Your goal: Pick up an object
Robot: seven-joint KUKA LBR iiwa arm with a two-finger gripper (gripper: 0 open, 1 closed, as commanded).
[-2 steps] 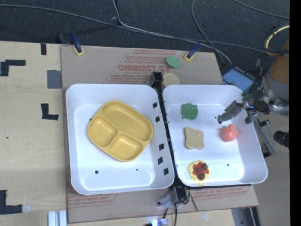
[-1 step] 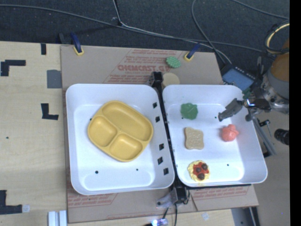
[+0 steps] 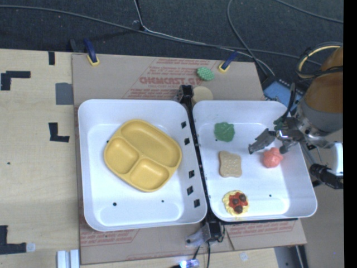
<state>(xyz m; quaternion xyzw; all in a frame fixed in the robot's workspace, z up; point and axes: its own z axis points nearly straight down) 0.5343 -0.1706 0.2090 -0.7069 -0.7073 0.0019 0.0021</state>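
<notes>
White plastic forms the right bin [image 3: 290,202], and nearest the camera in it lies a small yellow pizza toy [image 3: 236,202] dotted with red and dark toppings. Just beyond that is a tan bread slice [image 3: 230,164], lying flat near the bin's middle. To its right, close to the bin's right wall, sits a red-pink rounded object [image 3: 272,158]. The gripper [image 3: 271,140] hangs directly over and just left of this red object, its two dark fingers spread apart with nothing between them; one finger [image 3: 259,144] slants down and left toward the bin floor. The grey arm [image 3: 322,102] reaches in from the right, its orange band above the wrist. Farther back in the same bin is a green leafy toy [image 3: 224,131]. The left bin [image 3: 92,166] holds a yellow divided plate [image 3: 143,154]. Beyond both bins, a green dotted piece [image 3: 205,73] rests on the cardboard [image 3: 156,77].
</notes>
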